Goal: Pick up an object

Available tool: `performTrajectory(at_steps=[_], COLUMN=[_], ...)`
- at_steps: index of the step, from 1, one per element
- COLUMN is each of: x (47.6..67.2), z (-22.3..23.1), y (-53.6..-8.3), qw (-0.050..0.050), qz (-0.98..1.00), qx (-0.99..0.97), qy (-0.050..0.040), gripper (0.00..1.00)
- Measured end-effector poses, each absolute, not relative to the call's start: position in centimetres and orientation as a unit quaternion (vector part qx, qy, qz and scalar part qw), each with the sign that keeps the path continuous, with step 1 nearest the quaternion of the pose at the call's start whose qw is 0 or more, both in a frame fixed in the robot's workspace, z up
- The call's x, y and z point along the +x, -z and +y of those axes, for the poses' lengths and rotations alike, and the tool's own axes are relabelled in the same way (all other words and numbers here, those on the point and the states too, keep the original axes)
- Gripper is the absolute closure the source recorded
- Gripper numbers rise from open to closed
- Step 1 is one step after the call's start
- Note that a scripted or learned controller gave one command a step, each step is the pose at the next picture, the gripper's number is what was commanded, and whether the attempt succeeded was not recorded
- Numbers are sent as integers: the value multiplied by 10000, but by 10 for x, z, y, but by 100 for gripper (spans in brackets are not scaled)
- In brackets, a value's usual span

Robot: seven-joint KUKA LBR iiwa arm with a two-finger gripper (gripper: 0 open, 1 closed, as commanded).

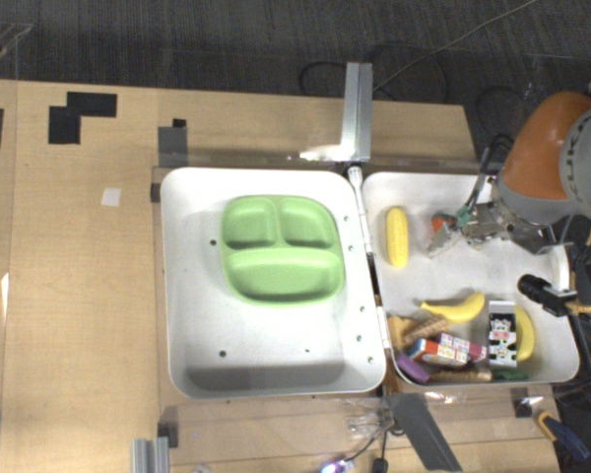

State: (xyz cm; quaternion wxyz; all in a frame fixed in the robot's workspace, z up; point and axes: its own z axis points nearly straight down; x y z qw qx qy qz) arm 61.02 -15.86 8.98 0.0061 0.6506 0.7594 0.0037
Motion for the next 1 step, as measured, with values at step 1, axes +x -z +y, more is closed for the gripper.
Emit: performTrajectory(at_steps=[1], x=[654], z=[-140], y=[-88], qw=[38], qz=[7393], qx=[6733], qy=[-29], gripper=[0])
